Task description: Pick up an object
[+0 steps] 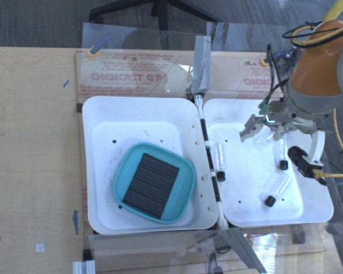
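My gripper [264, 131] hangs over the back part of the right bin [234, 207], under the orange-banded wrist. Its two grey fingers [249, 128] stand apart, open, and I see nothing held between them. Three clear tubes with black caps lie in this bin. One tube [219, 157] rests along the left wall, a second tube [282, 153] lies just in front of the gripper, and a third tube [276, 189] sits nearer the front. In the left bin [97, 153] a teal dish [183, 181] carries a dark ribbed slab [152, 185].
A black part with a yellow cable [302, 160] hangs by the right bin's right side. A divider ridge [208, 164] runs between the bins. Clear plastic sheeting [137, 76] lies behind them, and a chair base [160, 4] stands beyond the bench.
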Tool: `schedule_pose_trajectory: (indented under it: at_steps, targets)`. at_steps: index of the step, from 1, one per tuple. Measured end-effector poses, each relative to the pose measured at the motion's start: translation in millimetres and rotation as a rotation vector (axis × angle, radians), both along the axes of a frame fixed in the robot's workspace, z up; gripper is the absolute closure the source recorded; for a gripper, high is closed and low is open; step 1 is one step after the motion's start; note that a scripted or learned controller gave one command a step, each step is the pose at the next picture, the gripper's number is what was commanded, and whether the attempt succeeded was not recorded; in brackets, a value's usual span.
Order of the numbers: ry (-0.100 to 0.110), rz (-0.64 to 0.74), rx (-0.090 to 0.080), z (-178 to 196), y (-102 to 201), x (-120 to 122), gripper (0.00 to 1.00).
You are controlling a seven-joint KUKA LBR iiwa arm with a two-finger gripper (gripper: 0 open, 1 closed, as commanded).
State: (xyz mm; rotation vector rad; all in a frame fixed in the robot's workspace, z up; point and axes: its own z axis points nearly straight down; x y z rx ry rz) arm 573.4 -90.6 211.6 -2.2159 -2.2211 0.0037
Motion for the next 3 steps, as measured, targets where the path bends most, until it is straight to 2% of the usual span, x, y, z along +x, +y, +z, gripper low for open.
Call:
schedule_pose_trajectory:
  at_steps: [1, 2, 3]
  targets:
    - [-0.001, 0.090, 0.001, -57.3, -71.7, -8.3, 0.00]
    - [-0.007, 0.126, 0.006, -117.4, -120.1, -7.2, 0.00]
    - [-0.015, 0.213, 0.003, -122.5, -120.6, -74.8, 0.00]
